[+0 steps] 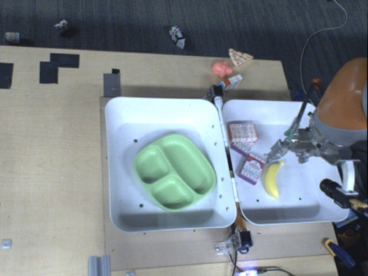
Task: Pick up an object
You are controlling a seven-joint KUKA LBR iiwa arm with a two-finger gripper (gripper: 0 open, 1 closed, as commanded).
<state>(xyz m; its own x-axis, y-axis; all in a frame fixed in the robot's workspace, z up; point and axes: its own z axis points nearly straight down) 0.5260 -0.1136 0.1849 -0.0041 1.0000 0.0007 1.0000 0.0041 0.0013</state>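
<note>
The right bin (pixel 305 207) holds a yellow banana (pixel 271 181), a pink and white box (pixel 242 133) and a purple packet (pixel 250 170) beside the banana. My gripper (pixel 280 152) reaches in from the right and hangs just above the banana's upper tip, to the right of the purple packet. Nothing visibly sits in its grasp. The arm's grey and orange wrist (pixel 345 111) covers the bin's right edge.
A green divided plate (pixel 174 170) lies in the left bin (pixel 115 154). Behind the bins on the bench lie a pink lump (pixel 222 69), a toy pizza slice (pixel 240 57) and a small tube (pixel 231 83). The bins' shared rim (pixel 225 154) runs close to the packet.
</note>
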